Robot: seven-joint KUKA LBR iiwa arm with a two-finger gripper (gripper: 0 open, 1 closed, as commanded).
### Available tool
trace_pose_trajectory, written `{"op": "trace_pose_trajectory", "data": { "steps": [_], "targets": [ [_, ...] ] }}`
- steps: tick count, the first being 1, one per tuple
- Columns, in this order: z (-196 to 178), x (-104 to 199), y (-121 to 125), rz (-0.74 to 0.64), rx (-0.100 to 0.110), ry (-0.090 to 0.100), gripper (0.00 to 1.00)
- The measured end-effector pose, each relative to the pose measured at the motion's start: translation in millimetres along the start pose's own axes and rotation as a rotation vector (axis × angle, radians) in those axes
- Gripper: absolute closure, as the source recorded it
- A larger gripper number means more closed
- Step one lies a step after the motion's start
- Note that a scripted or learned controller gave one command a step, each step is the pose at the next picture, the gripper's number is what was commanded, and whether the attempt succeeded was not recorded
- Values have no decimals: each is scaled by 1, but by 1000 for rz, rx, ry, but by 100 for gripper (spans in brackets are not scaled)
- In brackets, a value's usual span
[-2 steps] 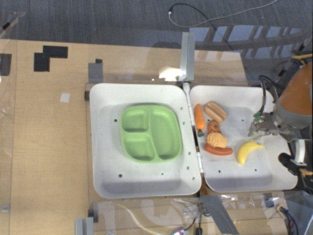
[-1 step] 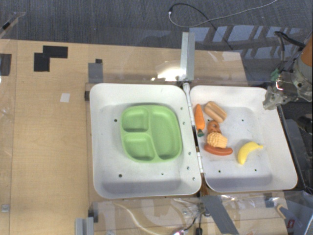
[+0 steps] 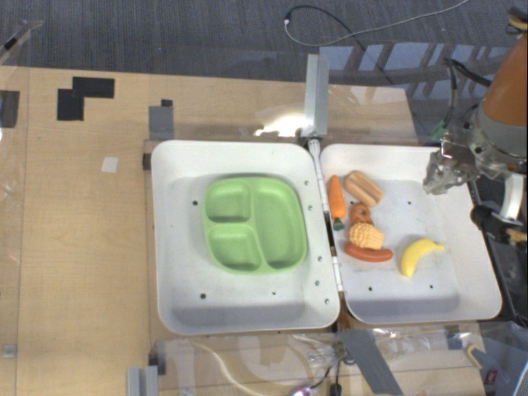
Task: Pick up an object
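Bench [image 3: 74, 262] wood takes up the near and left part of my feed, carrying two white bins side by side. My left bin [image 3: 173, 304] holds a green divided tray [image 3: 252, 223] with three compartments, sitting roughly in its middle. My right bin [image 3: 470, 295] holds the food pieces: closest to me a yellow banana [image 3: 418, 255] and a red sausage [image 3: 368, 253] lying flat, well apart from each other. Touching the sausage's far side is a corn cob [image 3: 366, 236], with a small reddish piece [image 3: 360, 214] just beyond it. Along the left wall lies a carrot [image 3: 336, 197], and beside it a hot dog bun [image 3: 363, 188]. Farther back at the bin's right rim, my gripper [image 3: 443, 176] hangs near the far corner, well apart from every piece, nothing visible in it. I cannot tell whether it is parted or closed.
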State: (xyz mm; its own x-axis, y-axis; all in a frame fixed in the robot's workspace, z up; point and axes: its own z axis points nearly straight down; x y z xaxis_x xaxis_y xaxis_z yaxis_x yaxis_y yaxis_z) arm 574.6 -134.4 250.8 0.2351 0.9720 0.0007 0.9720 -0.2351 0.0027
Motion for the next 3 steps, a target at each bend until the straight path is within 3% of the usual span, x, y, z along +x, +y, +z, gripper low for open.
{"op": "trace_pose_trajectory", "data": {
  "steps": [1, 2, 3],
  "targets": [
    [-15, -44, 0, 94, -1, -1, 100],
    [-21, -37, 88, 552, -1, -1, 100],
    [-28, -32, 87, 765, 0, -2, 100]
  ]
}}
